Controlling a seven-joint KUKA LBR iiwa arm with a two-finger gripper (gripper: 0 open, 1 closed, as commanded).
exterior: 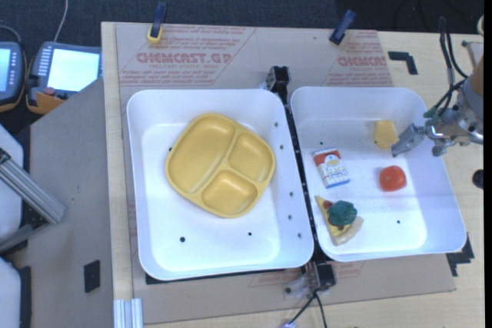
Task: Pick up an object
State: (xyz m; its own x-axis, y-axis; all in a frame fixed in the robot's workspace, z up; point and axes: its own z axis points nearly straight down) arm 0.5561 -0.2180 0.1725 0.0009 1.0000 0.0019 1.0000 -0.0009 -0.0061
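Tomato (393,178) lies below claw (419,137) (right bin (438,234)).

1. The arm (478,100) enters at the right edge of the frame, a little above mid-height.
2. Little of it shows: a grey stretch of wrist, cut off by the frame edge.
3. It runs roughly level, pointing toward frame left.
4. Dark cables hang along it near the upper right.
5. The gripper (407,140) sits at its left end, right of frame centre and just above mid-height.
6. The gripper is grey metal and angles slightly down and to the left.
7. One finger (405,142) juts out to the lower left of the wrist block.
8. The finger spacing is too small and blurred to read.
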